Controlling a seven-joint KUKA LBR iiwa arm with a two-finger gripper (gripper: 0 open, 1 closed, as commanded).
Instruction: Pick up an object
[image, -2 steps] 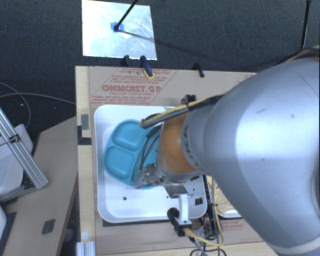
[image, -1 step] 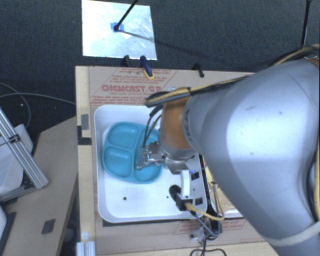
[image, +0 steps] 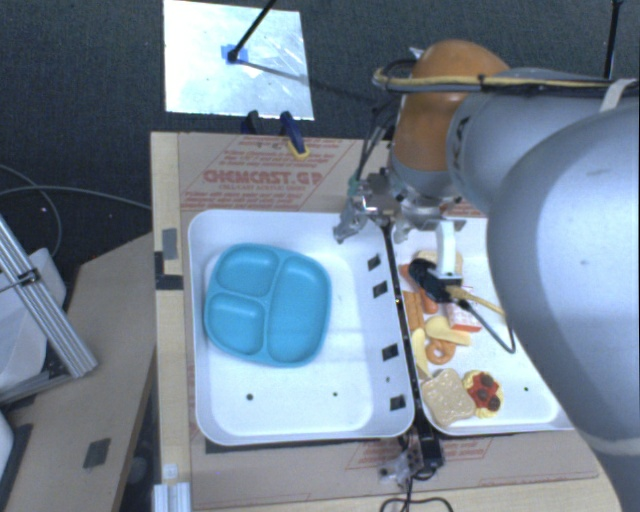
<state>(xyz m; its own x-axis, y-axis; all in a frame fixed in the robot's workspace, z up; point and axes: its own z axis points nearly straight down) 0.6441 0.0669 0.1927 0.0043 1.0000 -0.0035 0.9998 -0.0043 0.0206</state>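
Camera view, looking down at a slant.

- Arm (image: 560, 200): a grey bulk covering the right side of the frame. The orange band (image: 445, 95) sits at top centre.
- Gripper (image: 395, 212): just below the band, over the upper edge of the bins, about where the two meet. Its metal parts are crowded together and partly hidden by the wrist. Cannot tell whether it is wide or narrow. Nothing seen held in it.
- Left bin (image: 290, 400): centre of the frame, white and shallow. A blue divided plate (image: 268, 303) lies flat in its upper left part, with three compartments, well apart from the gripper. The rest of the floor is bare white with a few small dark dots.
- Right bin (image: 525, 400): lower right, partly covered by the arm. The small toy food items are all in here, in a column close to the wall it shares with the left bin.
  - Pale bread-like slice (image: 449, 394), at the lower end of the column.
  - Red berry cluster (image: 484, 390), touching the slice's right side.
  - Brown ring-shaped piece (image: 440, 350), above the slice.
  - Yellow piece (image: 447, 331), just above the ring. Further small orange and red bits next to it are too small to identify.
- The food lies below the gripper in the frame, not in contact with it.
- Cardboard sheet (image: 250, 175): under both bins, with red printing along the top.
- Shiny foil-like panel (image: 235, 55): upper left.
- Blue clip (image: 293, 135): at the cardboard's top edge.
- Aluminium rail (image: 40, 300): far left.
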